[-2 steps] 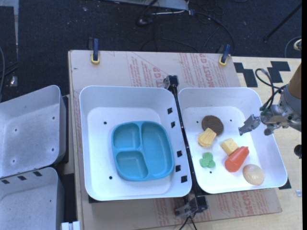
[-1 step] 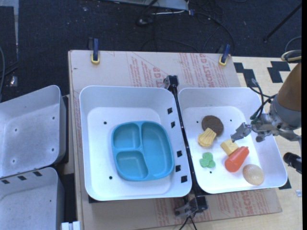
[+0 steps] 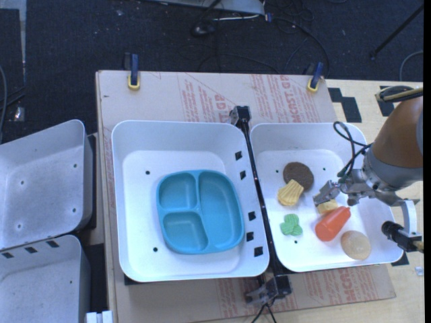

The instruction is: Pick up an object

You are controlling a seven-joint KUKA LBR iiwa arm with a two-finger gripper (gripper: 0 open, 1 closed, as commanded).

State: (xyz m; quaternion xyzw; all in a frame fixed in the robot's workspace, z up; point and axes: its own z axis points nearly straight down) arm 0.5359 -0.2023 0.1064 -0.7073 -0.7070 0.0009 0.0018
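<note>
We judge the pick as not yet done: nothing is lifted, every object lies on the floor of the right bin (image 3: 269, 147). The gripper (image 3: 328, 195) sits low in the right-centre of the frame, just above a small yellow piece (image 3: 328, 207) and the orange carrot-like toy (image 3: 333, 223), the likely target. Whether the claw is wide, narrow or closed on anything we cannot tell; its tips are dark, small and merge with the yellow piece. Contact with that piece is also unclear.

Other candidates in the same bin: brown round disc (image 3: 298, 175) toward the upper middle, yellow ridged toy (image 3: 290, 194) just below it, green toy (image 3: 291, 225) lower left, beige round object (image 3: 355, 244) at lower right, touching or just beside the orange toy.

Left bin (image 3: 128, 180) holds a blue divided tray (image 3: 199, 210), nothing in its compartments.

Left to do: close on one object and raise it. The arm (image 3: 401, 147) is cut off by the right frame edge, and the wrist hides part of the bin floor behind it.
</note>
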